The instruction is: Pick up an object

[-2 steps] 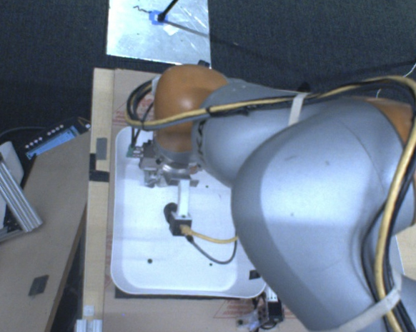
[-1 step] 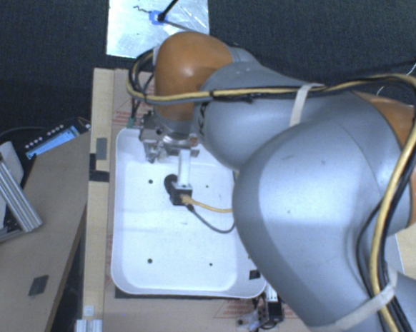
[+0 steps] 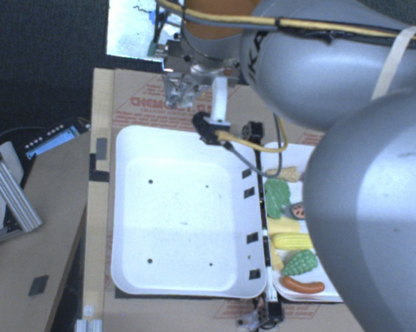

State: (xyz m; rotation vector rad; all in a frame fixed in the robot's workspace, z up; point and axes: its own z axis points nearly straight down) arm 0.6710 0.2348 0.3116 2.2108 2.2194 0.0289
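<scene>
Overhead, the end effector (image 3: pixel 179 93) is hanging just beyond the far rim of the left bin (image 3: pixel 131 191); whether it is apart or together I cannot tell. To the right of that bin, toy foods are lying: green leafy piece (image 3: pixel 276 196), corn cob (image 3: pixel 292 241), sausage (image 3: pixel 302 284).

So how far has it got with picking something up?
Nothing looks picked up yet. The toys, such as the corn and the sausage, lie in the right bin. The gripper hangs beyond the far rim of the left bin, over the cardboard, with no toy visible at it. Reaching, grasping and lifting are all left.
</scene>
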